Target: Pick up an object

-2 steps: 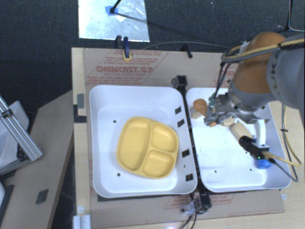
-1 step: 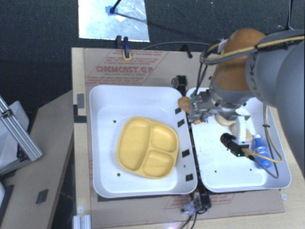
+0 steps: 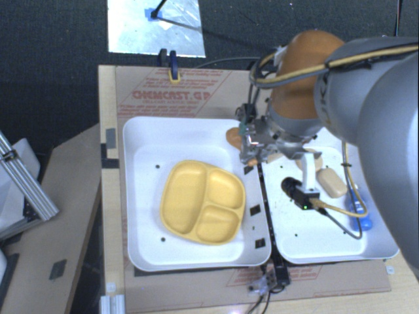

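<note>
gripper (image 3: 250,150) sat low over the wall between the two bins, fingers too blurry to tell | yellow plate (image 3: 203,201) lay mid left bin (image 3: 141,175); tan block (image 3: 331,181) in right bin (image 3: 327,247) | risk: bumping the wall, grabbing nothing

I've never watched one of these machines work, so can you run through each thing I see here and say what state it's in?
Yellow divided plate: flat, right side up, in the left bin.
Beige block: lying in the right bin, untouched.
Blue object: resting near the right bin's far side.
Gripper: low over the divide between the bins; whether it holds anything cannot be told.
</note>
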`<state>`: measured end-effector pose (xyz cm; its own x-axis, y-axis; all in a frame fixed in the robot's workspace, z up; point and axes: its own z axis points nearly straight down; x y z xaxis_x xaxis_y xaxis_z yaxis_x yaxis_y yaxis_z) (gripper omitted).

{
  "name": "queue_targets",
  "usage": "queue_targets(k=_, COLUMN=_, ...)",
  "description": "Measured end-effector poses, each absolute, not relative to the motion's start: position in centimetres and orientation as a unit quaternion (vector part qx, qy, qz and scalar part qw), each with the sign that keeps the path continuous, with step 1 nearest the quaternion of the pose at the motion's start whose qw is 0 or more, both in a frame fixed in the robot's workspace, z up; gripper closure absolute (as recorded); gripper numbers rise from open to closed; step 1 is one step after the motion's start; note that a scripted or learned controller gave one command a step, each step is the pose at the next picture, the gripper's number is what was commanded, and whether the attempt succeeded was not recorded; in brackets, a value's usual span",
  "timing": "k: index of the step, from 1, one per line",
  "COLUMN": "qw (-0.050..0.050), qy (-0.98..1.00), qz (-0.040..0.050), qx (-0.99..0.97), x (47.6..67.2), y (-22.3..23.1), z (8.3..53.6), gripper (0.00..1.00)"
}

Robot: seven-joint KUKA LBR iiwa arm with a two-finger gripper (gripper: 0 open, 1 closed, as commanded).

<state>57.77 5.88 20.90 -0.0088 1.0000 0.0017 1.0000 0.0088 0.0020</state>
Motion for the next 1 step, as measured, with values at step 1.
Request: queue_targets(k=1, qw=0.001, qy=0.710, qz=0.0026, qx=0.704, x=60.52, y=10.84, z=22.01, gripper=1.00)
